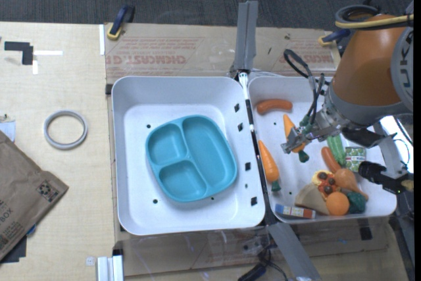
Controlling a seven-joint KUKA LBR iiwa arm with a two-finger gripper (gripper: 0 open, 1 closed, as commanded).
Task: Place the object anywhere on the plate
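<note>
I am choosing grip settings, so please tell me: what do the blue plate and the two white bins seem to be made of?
The blue plate looks like moulded plastic with a smooth, slightly matte finish: uniform colour, rounded dividers forming three compartments. The left bin and the right bin look like thin formed plastic, smooth with a soft sheen, judging by their rounded corners and rolled rims. The exact material cannot be confirmed.

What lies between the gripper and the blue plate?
In the camera view, a carrot lies by the right bin's left wall, then the two bins' adjoining walls, between gripper and blue plate.
</note>
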